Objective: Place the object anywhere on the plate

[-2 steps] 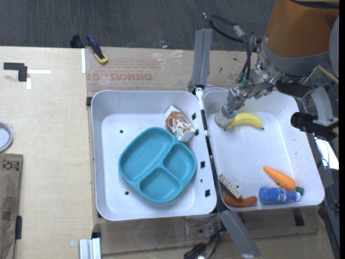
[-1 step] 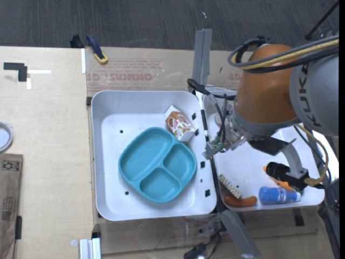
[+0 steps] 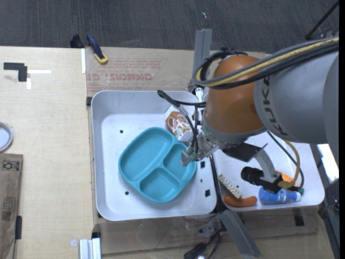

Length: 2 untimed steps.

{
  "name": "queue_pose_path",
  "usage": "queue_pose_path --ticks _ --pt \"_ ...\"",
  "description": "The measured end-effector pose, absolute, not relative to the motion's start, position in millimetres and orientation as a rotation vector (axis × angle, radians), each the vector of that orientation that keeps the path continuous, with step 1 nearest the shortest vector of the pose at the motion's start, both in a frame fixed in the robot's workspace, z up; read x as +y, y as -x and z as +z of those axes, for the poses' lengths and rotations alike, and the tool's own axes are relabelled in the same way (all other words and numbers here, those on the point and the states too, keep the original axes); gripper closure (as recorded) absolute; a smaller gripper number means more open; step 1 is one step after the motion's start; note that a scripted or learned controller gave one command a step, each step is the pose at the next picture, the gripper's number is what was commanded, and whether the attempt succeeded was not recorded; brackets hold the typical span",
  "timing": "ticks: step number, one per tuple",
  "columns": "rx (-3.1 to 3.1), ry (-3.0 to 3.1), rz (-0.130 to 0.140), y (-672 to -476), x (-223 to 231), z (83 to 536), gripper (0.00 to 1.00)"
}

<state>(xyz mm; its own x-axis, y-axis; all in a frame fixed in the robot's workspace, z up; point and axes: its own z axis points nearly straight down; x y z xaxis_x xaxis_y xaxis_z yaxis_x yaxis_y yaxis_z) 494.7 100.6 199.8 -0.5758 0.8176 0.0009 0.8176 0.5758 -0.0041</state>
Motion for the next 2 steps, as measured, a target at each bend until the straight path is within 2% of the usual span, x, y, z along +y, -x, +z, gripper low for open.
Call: queue_pose_path --ticks 1,2 --pt "-2.786 1.447 0.004 -494.9 100.3 199.9 0.0" --pt "-2.887 1.239 0.002 -516.6 117.3 207.2 0.0"
